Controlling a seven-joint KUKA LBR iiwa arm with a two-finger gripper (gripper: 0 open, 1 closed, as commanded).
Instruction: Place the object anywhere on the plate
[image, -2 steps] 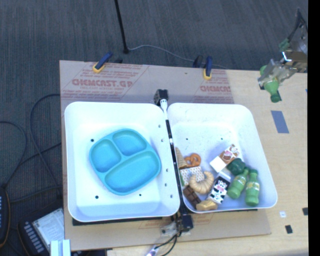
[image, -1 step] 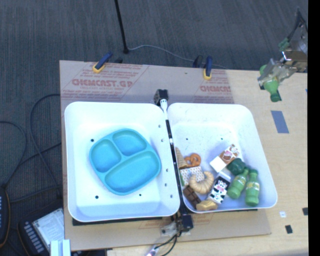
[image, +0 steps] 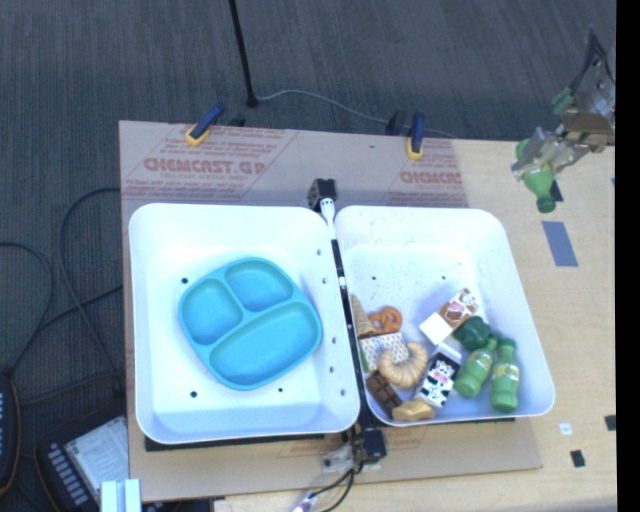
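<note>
Near edge: I see a tangle of wires and a connector (image: 350, 462) at the front of the bench (image: 590, 400), where the two bins meet.
Right bin (image: 420, 240): a heap of toy food sits in my lower right corner of it; the far half is bare white.
Heap: two green bottles (image: 490, 372) lie side by side, a croissant (image: 405, 367) beside a waffle piece (image: 378, 348), a pretzel (image: 384, 321) against the dividing wall, a cow-patterned carton (image: 437, 380), a white block (image: 437, 327), and smaller pieces I cannot name.
Left bin (image: 160, 300): it holds the blue plate (image: 250, 322), three compartments, lying flat near the middle with nothing on it.
Pincer (image: 545, 180): up at the far right, outside both bins and above the bench, pinching a small green object (image: 542, 186) that hangs at its tip; I cannot make out what the object is.
Separation: the green object is well apart from the plate, with the whole right bin between them.
Back edge: two clamps, one yellow (image: 205, 123) and one blue (image: 415, 137), grip the board.
</note>
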